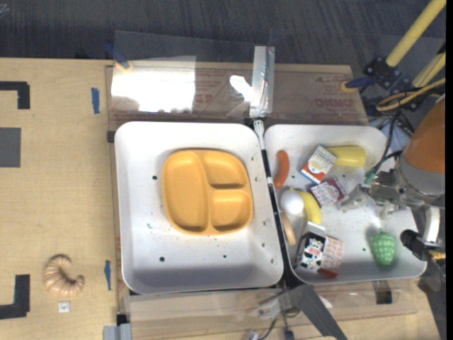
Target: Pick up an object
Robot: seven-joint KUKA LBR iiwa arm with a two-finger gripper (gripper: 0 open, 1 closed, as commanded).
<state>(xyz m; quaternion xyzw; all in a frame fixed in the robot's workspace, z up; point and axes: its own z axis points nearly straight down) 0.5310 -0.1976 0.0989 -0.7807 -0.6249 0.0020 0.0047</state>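
Probably the green toy grapes (383,248), near-right in the right bin (357,271), are light, bumpy and rigid; pinch across the middle. Whether the gripper (379,190) is spread, I cannot tell.

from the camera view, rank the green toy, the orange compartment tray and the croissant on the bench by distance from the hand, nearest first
The hand is in the right bin.
1. green toy, right bin, just in front of the hand.
2. orange compartment tray, middle of the left bin.
3. croissant, on the bench left of both bins.
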